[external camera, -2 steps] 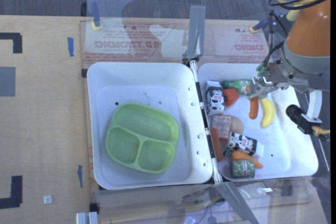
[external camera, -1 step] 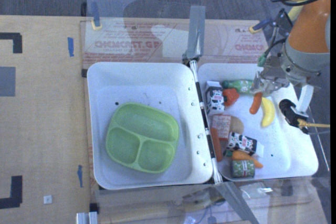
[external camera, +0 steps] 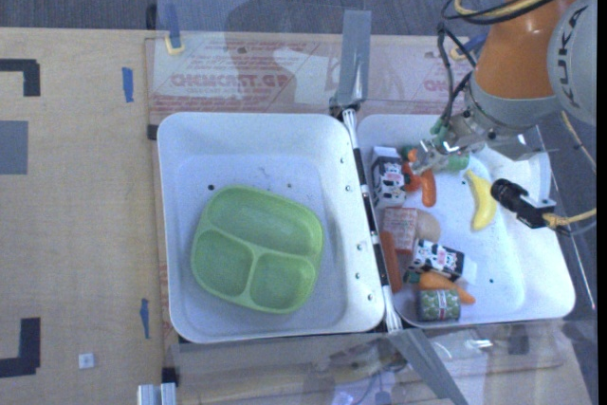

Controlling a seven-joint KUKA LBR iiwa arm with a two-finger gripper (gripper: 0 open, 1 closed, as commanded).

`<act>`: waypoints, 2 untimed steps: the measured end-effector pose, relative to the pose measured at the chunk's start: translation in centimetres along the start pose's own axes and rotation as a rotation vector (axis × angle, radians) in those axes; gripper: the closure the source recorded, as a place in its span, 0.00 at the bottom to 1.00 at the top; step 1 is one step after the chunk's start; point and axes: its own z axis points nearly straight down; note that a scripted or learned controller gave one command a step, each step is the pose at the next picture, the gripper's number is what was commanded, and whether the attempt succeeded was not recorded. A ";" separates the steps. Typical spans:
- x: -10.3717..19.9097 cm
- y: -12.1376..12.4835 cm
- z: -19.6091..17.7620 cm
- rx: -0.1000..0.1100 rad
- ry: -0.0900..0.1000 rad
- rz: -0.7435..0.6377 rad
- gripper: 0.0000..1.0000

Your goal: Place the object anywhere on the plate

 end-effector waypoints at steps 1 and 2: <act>10.8 0.8 0.3 0.001 0.001 0.306 1.00; 20.5 4.3 0.4 -0.002 0.000 0.282 1.00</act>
